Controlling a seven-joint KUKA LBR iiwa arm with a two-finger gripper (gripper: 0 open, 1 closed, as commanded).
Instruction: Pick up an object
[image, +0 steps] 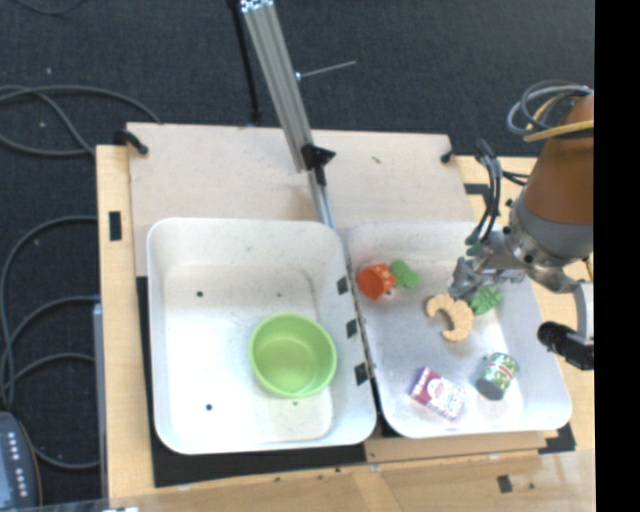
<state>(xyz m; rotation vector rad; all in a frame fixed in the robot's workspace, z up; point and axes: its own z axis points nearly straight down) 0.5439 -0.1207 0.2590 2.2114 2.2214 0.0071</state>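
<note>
Tan curved piece (452, 315) (crescent-shaped), lying flat, right bin, beside green toy (486, 299)

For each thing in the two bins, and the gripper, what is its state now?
green bowl: upright, in the left bin.
orange and green toy: lying in the right bin.
tan curved piece: lying flat.
small can: on its side.
pink packet: lying flat.
green piece: beside the gripper.
gripper: low over the right bin.
</note>
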